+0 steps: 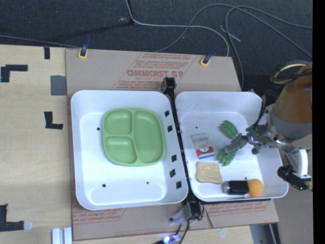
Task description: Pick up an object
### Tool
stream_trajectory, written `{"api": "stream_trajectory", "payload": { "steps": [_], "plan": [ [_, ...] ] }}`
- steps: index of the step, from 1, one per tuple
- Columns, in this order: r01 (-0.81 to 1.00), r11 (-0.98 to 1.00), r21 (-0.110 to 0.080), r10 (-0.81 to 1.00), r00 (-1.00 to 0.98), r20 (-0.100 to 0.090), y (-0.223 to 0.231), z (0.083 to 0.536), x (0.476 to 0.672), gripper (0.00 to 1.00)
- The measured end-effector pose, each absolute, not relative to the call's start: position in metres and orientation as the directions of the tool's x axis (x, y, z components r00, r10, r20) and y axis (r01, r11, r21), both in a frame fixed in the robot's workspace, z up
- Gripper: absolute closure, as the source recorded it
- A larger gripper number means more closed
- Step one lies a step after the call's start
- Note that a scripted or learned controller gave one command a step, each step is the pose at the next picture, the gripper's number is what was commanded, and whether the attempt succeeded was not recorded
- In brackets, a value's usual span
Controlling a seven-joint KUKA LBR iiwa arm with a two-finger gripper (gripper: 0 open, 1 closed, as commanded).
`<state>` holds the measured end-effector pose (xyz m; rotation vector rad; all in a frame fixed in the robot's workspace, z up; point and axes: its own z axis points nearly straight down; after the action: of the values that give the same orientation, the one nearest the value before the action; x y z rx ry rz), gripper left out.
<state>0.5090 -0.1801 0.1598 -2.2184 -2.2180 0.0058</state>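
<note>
Pickles (227,142) are the green things in the right bin (213,101), and they look like the closest thing to grab. One lies near the top, slanting down to the right. Another sits lower, just left of the gripper (237,145), slanting the other way.

The gripper comes in from the right, low over the bin. Its grey fingers (234,146) point left and down, and their tips sit right at the lower pickle, touching it or almost touching. I cannot tell if the fingers are spread or pinched, and I cannot see a pickle between them, so I would not say anything is held yet.

The pickle lies to the left of the fingers and a bit below. Its long side runs nearly the same way as the fingers point, so I think they may need to turn to pinch it across its thin side.

Nearby are a small carton (201,145), a slice of bread (208,172), a black thing (235,187) and an orange (256,187). The left bin (81,151) holds a green plate (134,136).
</note>
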Motion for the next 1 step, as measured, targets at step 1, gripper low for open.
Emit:
{"api": "stream_trajectory", "payload": {
  "steps": [1],
  "plan": [
    [1.000,0.000,-0.008,1.000,0.000,0.001,-0.1838,0.0981,0.5125,0.00]
  ]
}}
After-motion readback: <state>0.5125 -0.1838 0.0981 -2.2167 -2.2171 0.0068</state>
